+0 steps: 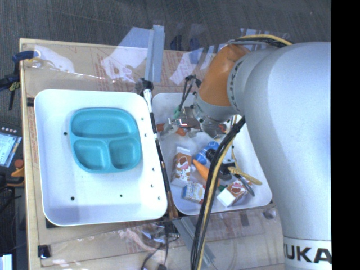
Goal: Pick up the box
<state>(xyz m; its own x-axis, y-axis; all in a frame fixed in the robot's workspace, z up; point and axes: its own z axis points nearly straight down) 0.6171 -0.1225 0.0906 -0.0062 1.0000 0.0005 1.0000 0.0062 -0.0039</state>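
End effector (pixel 181 124), grip state unclear, hovers in right bin (pixel 163 103) above box (pixel 182 167).

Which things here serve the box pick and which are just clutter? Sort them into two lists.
For the job:
- small box near the front of the right bin
- gripper, low over that bin's far end

Lying about:
- teal divided tray in the left bin
- brown-and-white packet
- orange piece
- yellow-handled tool
- blue item
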